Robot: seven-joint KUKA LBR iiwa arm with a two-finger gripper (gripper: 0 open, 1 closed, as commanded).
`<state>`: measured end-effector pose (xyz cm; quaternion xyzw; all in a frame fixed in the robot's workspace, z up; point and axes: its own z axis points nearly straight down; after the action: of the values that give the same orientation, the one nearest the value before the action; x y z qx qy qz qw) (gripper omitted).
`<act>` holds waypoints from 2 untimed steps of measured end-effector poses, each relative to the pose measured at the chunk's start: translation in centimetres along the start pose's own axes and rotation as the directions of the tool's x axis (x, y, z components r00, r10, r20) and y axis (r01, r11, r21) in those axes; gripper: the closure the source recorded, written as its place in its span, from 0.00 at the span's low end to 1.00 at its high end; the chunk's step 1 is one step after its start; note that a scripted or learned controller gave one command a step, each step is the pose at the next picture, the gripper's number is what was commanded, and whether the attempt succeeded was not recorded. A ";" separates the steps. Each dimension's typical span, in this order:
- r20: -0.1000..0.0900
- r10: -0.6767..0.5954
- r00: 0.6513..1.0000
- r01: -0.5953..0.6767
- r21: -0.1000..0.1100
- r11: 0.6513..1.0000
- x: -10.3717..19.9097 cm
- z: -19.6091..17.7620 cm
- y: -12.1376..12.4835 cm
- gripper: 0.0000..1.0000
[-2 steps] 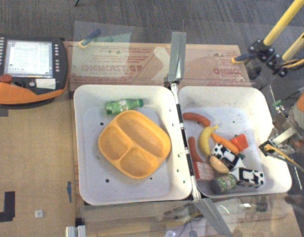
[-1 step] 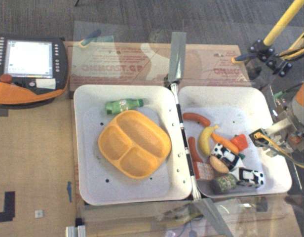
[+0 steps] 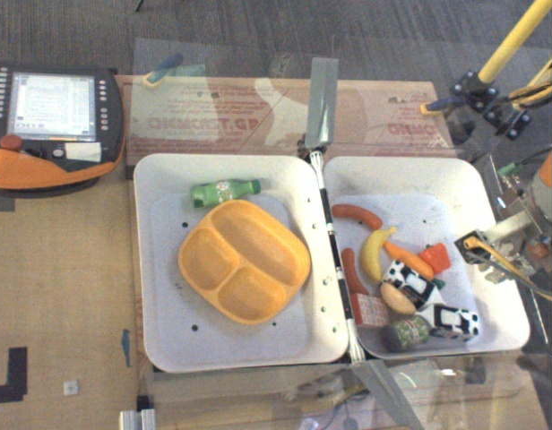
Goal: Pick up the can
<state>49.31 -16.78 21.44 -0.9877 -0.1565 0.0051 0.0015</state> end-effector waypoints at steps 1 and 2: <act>-0.005 -0.153 0.988 0.153 -0.004 0.988 -1.1 0.5 4.0 1.00; -0.004 -0.159 0.987 0.159 0.000 0.987 -2.5 0.8 4.3 1.00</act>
<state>48.21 -21.61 20.68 -0.9721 -0.2346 0.0031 0.0025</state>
